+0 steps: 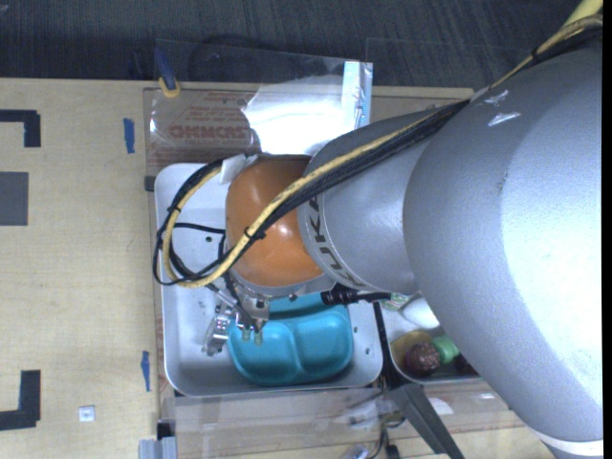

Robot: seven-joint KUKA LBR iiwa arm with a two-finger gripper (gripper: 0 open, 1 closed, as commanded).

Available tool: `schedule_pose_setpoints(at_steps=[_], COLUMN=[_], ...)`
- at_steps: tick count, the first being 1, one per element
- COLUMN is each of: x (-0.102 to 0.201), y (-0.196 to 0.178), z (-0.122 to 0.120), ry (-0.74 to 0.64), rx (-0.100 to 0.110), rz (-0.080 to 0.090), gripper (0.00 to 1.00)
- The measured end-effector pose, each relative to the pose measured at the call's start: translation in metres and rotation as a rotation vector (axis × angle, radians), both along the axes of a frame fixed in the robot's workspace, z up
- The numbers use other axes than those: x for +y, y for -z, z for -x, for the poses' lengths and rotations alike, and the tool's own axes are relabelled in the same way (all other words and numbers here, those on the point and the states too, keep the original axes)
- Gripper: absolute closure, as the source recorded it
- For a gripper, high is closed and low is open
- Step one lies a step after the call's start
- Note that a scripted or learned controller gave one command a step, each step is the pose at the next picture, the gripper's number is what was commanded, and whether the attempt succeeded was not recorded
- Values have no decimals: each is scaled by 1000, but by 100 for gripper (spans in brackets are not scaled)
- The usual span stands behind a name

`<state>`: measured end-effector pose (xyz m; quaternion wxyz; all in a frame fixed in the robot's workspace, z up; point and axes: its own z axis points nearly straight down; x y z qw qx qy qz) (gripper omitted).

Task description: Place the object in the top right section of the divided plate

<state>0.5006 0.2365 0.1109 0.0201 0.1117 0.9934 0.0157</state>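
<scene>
Reaching in from the right, the arm hung over the left bin, gripper at the teal plate's left edge. Finger state unclear. A dark round object lay in the right bin.

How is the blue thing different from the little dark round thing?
The blue thing is teal, wide and lumpy; the dark round thing is brown and ball-shaped. The blue thing looks far bigger than the dark round thing. The blue thing lies in the left white bin just below the gripper, while the dark round thing sits to its right, half under the grey arm. Both lie near the bench's lower edge.
</scene>
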Motion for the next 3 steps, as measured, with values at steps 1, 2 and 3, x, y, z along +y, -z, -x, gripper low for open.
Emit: schedule_pose_setpoints(at_steps=[1,2,3], x=[-2,1,3], y=[14,0,-11], z=[11,7,5], ry=[-201,-45,-44], rx=[-2,12,6], rz=[10,3,-1], gripper=[0,0,100])
